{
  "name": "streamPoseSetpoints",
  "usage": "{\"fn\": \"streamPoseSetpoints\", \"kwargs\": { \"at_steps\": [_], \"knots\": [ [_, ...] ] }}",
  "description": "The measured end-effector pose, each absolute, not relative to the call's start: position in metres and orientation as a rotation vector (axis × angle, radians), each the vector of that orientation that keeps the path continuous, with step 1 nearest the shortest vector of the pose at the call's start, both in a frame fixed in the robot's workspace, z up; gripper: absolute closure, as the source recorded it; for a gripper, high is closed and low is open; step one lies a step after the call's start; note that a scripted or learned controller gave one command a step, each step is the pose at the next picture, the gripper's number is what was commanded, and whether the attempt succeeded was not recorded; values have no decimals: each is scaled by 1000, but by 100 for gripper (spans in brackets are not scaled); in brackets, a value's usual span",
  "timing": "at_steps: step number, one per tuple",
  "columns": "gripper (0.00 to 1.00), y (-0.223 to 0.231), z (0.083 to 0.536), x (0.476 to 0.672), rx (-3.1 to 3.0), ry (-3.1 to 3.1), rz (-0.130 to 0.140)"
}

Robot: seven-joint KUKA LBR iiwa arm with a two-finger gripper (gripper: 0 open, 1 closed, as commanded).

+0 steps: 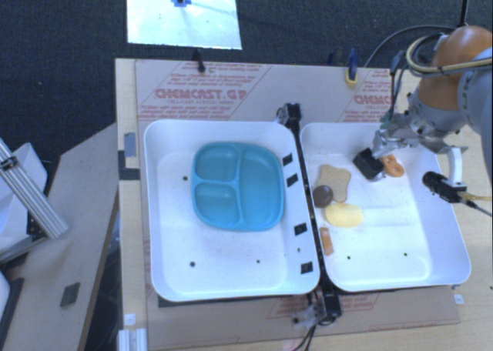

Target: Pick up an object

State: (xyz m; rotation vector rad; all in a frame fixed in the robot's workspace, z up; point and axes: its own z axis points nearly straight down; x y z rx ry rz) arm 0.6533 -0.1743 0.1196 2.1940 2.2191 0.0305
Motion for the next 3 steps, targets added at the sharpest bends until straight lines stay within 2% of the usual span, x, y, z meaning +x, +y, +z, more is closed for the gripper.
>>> {"fn": "streamPoseSetpoints", "kwargs": {
  "at_steps": [1,2,3],
  "knots": [
    [100,-170,173,664,2209,2225,5],
    [100,-170,220,666,2209,2226,5],
    [100,-120,215,638,2213,2231,0]
  ]
}}
